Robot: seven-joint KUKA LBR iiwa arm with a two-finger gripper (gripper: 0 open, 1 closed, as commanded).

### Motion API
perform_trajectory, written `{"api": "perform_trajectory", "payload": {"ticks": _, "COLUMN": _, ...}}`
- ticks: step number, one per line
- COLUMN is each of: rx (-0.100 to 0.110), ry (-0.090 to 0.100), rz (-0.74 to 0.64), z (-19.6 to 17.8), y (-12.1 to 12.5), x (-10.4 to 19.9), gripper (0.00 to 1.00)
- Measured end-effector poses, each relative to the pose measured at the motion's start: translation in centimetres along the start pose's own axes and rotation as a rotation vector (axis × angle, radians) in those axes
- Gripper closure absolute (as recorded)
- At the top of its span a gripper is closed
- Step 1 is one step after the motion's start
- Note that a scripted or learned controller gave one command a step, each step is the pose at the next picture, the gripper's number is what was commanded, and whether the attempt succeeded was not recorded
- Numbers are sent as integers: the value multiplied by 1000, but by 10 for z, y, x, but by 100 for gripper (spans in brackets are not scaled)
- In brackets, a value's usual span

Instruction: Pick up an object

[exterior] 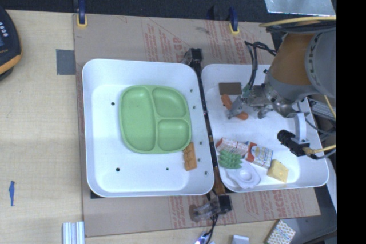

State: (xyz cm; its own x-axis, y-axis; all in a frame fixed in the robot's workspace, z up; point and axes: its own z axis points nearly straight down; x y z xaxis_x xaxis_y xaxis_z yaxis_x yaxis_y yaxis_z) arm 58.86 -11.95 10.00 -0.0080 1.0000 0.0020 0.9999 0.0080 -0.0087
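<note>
My gripper [247,112] is low in the right bin [309,183], near its back left part, with the grey arm and orange band coming in from the right. Its two grey fingers stand apart, so it is open. A small orange piece [243,116] lies on the bin floor between the fingertips, not lifted. Another orange piece [227,101] lies just left of the gripper, and a brown block [230,88] sits behind that.
Toward the right bin's front lie a red-and-white packet [233,145], a green item [229,159], a white cup [245,176], a printed packet [262,155] and a yellow wedge [278,171]. The left bin [97,123] holds a green divided plate [154,118] and an orange-brown cracker [189,156].
</note>
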Motion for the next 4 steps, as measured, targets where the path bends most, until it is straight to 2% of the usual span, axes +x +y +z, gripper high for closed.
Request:
{"api": "perform_trajectory", "payload": {"ticks": 1, "rx": -8, "ry": -2, "rz": 0, "z": 8, "y": 46, "x": 27, "gripper": 0}}
{"api": "perform_trajectory", "payload": {"ticks": 2, "rx": -2, "ry": -3, "rz": 4, "z": 8, "y": 24, "x": 21, "gripper": 0}}
{"api": "perform_trajectory", "payload": {"ticks": 3, "rx": -3, "ry": -4, "rz": 3, "z": -3, "y": 25, "x": 20, "gripper": 100}}
{"api": "perform_trajectory", "payload": {"ticks": 4, "rx": -12, "ry": 1, "rz": 0, "z": -97, "y": -2, "x": 85, "gripper": 100}}
